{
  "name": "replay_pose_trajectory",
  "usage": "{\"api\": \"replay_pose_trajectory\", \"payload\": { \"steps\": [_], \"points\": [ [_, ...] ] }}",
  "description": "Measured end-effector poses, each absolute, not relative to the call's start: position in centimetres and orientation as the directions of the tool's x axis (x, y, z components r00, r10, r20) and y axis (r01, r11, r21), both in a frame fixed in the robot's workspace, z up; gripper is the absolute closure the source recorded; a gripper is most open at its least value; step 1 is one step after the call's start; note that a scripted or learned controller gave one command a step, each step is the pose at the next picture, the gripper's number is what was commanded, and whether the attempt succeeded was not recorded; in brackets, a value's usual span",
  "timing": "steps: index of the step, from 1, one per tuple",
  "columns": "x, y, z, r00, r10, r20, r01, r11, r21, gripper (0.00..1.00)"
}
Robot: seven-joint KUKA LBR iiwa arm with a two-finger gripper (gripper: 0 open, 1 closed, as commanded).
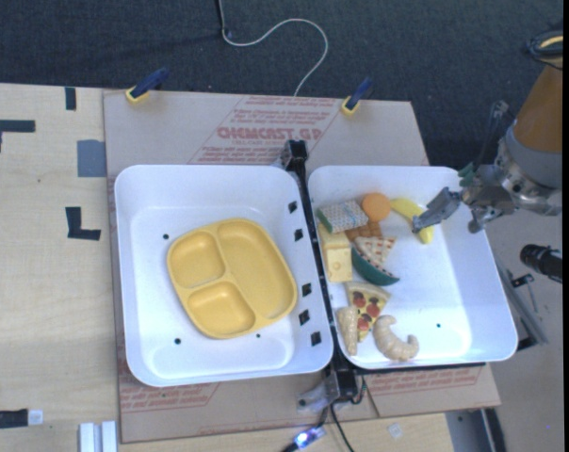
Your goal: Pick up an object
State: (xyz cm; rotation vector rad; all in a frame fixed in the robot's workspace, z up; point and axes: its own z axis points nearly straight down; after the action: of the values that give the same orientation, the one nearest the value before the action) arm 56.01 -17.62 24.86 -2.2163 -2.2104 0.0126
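Nothing is lifted yet. The gripper (457, 212) hangs over the right bin's (459, 332) far right side, its jaws spread with nothing between them. One finger (433, 211) reaches toward the yellow banana-like piece (410, 214) beside the orange ball (376, 205). The toy foods lie clustered along that bin's left wall: smooth moulded plastic, a pizza wedge (364, 306), a pale curled shrimp (396, 339). The left bin (143, 205) holds a glossy yellow three-compartment plate (230, 276). Approach, closing and lift all remain.

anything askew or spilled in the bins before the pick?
Nothing spilled or damaged. The toy food sits crowded along the left side of the right bin, and the yellow divided plate lies flat at a slant in the left bin. The gripper hangs over the right bin.
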Motion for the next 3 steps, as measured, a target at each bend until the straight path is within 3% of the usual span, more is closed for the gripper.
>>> {"api": "replay_pose_trajectory", "payload": {
  "steps": [1, 3],
  "points": [
    [56.2, -17.6, 25.6, -0.001, 1.0, 0.0, 1.0, 0.001, -0.001, 0.0],
    [56.5, -18.7, 15.7, -0.001, 1.0, 0.0, 1.0, 0.001, -0.006, 0.0]
  ]
}}
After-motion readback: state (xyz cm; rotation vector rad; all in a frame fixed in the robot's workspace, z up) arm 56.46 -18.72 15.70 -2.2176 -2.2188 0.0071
